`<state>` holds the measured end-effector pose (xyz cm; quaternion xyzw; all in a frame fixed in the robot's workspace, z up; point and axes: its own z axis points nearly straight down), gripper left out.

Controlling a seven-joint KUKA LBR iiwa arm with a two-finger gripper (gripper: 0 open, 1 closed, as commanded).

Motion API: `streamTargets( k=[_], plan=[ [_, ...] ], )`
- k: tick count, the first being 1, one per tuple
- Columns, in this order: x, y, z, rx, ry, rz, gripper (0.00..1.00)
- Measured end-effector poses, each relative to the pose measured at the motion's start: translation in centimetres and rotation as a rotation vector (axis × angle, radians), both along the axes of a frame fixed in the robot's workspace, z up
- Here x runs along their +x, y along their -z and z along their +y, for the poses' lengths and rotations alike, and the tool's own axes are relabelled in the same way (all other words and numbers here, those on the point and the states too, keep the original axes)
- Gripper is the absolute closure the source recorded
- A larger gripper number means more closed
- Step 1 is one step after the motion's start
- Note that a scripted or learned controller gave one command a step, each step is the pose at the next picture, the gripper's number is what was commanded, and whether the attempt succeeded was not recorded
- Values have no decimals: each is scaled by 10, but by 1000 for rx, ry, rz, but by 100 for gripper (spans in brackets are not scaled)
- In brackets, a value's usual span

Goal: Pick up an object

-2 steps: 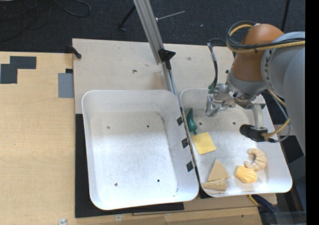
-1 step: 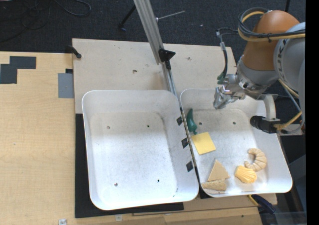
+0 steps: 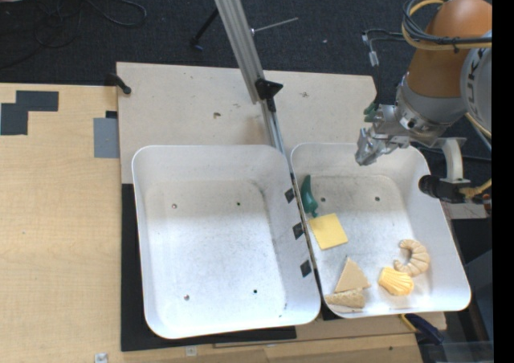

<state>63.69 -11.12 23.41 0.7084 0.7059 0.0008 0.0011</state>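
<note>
1. The gripper (image 3: 368,152) is at the end of the grey arm (image 3: 438,100) with the orange band, which comes in from the right. It hangs over the far rim of the right bin (image 3: 450,229), at about 12 o'clock of that bin.
2. I cannot tell if the tool is apart or together; its tip is small and dark in the view. No object is seen in it.
3. The objects to pick lie in the right bin, well apart from the gripper.
4. A yellow square slice (image 3: 328,232) lies near the left wall of this bin, at about 9 o'clock.
5. A dark green piece (image 3: 307,196) is just beside the slice, at its 11 o'clock, close to the wall between the bins.
6. Two tan wedge pieces (image 3: 350,284) lie touching at 6 o'clock of the bin.
7. A yellow ridged piece (image 3: 396,281) lies at 5 o'clock, and a curved pale croissant-like piece (image 3: 414,255) touches it at its 1 o'clock.
8. The left bin (image 3: 161,177) stands just beside the right one.
</note>
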Motion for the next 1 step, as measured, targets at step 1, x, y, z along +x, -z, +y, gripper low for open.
streamTargets(
  k=[1],
  plan=[
    [1,-37,-1,0,-3,0,100]
  ],
)
